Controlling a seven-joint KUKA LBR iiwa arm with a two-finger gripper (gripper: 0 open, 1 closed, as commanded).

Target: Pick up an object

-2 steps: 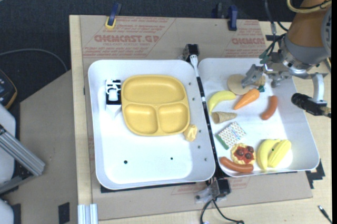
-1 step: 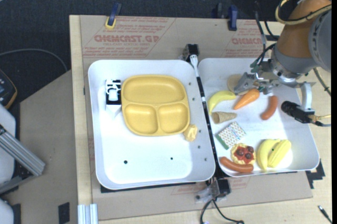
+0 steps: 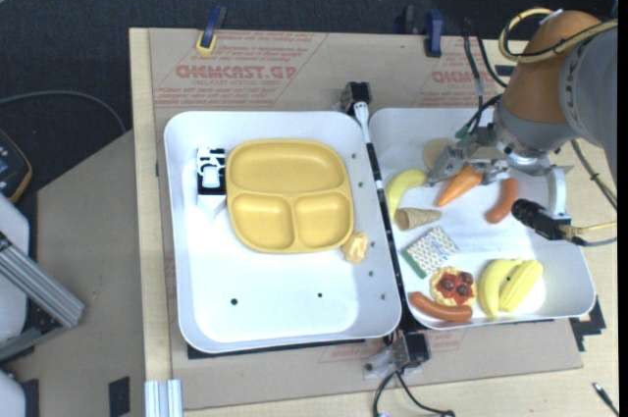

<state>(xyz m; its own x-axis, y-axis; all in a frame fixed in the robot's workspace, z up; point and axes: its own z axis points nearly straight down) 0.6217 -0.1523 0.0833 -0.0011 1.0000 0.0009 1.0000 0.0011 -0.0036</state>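
Bench, two white bins | carrot lies tilted in right bin, right under claw, touching it | can't tell claw opening or any grip | same bin: banana, cone, sausage, banana bunch, tart, hot dog | left bin: yellow divided tray

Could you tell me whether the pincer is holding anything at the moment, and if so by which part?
It cannot be told: the pincer sits right over the carrot in the right bin, hiding any contact.
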